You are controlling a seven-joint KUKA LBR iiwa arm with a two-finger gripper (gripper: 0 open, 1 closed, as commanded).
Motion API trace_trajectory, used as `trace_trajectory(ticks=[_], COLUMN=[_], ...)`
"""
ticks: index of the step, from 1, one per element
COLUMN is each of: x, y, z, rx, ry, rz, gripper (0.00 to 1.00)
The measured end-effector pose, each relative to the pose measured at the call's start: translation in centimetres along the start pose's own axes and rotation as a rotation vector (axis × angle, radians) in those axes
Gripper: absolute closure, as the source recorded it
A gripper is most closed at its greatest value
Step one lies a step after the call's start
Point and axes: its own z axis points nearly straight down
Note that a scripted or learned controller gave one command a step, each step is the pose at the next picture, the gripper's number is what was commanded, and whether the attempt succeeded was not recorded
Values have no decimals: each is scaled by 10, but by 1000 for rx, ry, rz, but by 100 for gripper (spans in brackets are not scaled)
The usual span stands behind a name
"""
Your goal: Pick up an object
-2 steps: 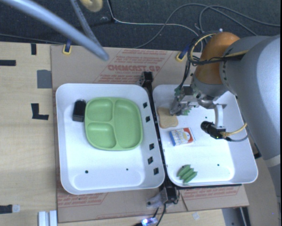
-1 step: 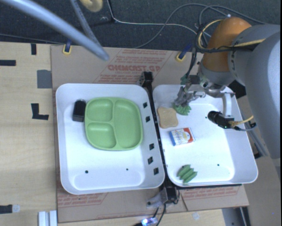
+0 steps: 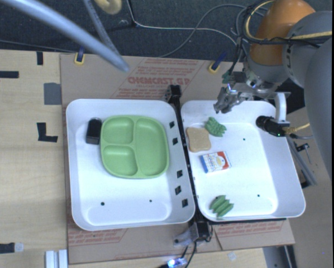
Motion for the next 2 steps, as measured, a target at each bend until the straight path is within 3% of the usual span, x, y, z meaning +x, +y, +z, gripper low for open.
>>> trace_trajectory(ticks=[1,2], x=[0,1], y=[3,3], z=[-65,-68], rx=[-1,6], ry=[0,0], rz=[0,1], gripper=[100,100])
